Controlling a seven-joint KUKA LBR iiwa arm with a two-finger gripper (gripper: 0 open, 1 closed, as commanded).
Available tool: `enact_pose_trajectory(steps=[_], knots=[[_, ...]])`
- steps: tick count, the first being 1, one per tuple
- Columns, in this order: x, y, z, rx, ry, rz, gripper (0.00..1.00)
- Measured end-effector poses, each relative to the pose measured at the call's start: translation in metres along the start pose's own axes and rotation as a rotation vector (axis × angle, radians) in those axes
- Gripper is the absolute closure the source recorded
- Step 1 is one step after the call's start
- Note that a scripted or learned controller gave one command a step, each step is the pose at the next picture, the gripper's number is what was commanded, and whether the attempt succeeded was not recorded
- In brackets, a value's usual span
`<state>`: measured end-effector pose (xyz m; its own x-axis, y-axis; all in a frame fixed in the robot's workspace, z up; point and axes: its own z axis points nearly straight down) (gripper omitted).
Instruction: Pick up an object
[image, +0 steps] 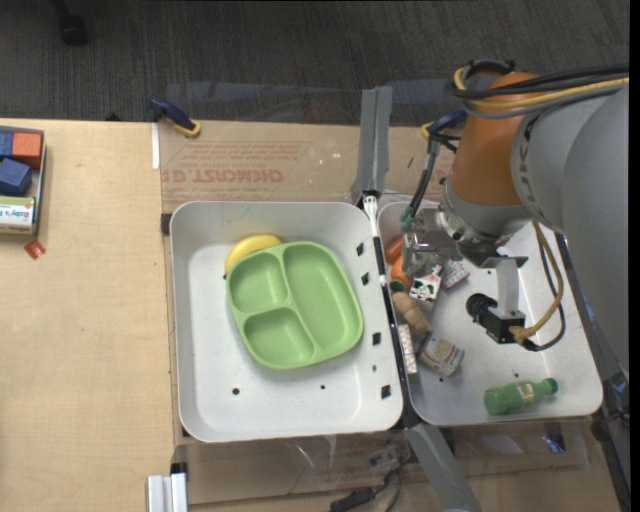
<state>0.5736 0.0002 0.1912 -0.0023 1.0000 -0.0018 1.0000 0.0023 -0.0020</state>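
My gripper (418, 252) hangs low over the far left part of the right bin (560, 385), under the orange-banded wrist. Right below it sit an orange object (396, 250) and a small white cube with black spots (424, 289). A tan rounded piece (411, 310) lies just nearer, and a silver wrapped packet (441, 355) lies nearer still. A green bottle (520, 395) rests on its side at the bin's near right. The arm's body hides the far half of this bin.
The left bin (200, 380) holds a green divided plate (294, 303) with a yellow object (250, 246) poking out from under its far edge. Coloured blocks (18, 175) sit at the far left of the bench. A black cable fitting (492, 314) hangs off the arm over the right bin.
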Motion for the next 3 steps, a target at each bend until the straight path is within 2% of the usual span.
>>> enact_pose_trajectory(steps=[1, 3], knots=[[-0.0005, -0.0002, 0.0002, 0.000, -0.001, 0.001, 0.00], [-0.0005, -0.0002, 0.0002, 0.000, -0.001, 0.001, 0.00]])
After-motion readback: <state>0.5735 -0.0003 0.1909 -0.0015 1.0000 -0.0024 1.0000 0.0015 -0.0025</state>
